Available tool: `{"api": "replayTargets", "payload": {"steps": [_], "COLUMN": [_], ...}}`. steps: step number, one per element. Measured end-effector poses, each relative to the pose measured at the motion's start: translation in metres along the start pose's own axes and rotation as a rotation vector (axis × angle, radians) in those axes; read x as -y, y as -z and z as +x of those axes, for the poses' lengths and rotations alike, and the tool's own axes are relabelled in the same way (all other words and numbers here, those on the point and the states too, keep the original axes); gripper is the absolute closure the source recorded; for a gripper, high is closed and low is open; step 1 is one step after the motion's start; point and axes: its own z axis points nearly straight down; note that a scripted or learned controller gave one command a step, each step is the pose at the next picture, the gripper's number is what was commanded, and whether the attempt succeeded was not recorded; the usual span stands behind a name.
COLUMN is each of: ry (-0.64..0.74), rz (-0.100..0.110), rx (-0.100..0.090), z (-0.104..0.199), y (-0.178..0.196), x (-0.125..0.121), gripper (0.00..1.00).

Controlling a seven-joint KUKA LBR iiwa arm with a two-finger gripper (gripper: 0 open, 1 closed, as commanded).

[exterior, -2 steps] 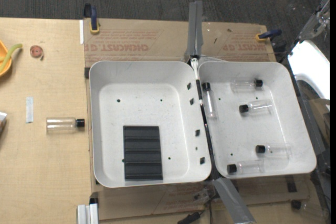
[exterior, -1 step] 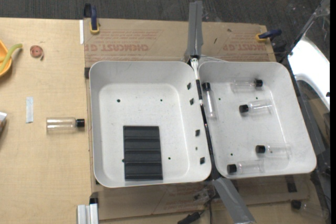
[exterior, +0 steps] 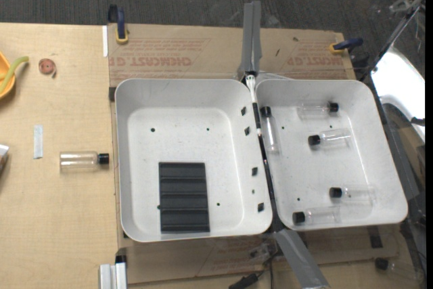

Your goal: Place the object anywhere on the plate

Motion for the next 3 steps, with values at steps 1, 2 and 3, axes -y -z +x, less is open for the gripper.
{"api": "replayTargets", "payload": {"steps": [1,2,3], "ry": [-0.142,-0.269,-0.361], "rz": [0.000,0.001,0.001], "rx": [0.000,-0.001,0.000], "z": [-0.0299,-0.0315,-0.0314], "y": [0.0000,0.0000,-0.0002], "x": [-0.0223,-0.0301,-0.0299], "gripper": [0.00,0.00,0.00]}}
